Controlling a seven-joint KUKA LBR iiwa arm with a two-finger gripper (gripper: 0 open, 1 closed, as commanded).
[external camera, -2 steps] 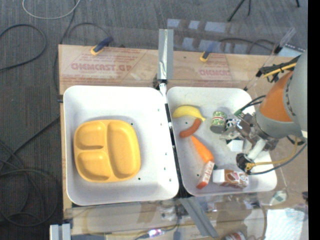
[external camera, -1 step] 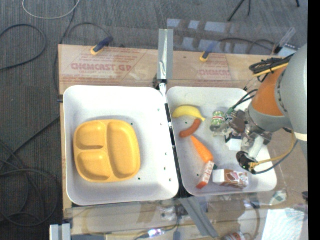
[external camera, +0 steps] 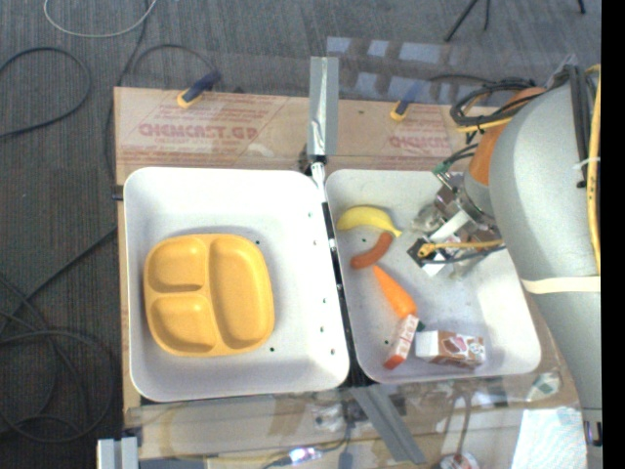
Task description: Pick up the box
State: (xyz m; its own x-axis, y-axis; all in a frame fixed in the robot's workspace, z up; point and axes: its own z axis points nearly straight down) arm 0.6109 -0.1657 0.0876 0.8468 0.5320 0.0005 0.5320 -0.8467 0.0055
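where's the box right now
The box lies in the right bin, at its near edge, beside a small red-and-white carton and just below the carrot.

In the right shallow white bin [external camera: 518, 306], a small brown and white box [external camera: 451, 348] lies by the near wall, with a red and white carton [external camera: 401, 342] touching its left end. Bare bin floor lies open to the box's far and right sides. An orange carrot [external camera: 394, 291] sits just beyond the carton, with a red sausage [external camera: 371, 250] and yellow banana [external camera: 366, 220] farther on. In the left bin [external camera: 146, 189], a yellow divided plastic tray [external camera: 208, 293] fills the middle, leaving bare floor around its rim.
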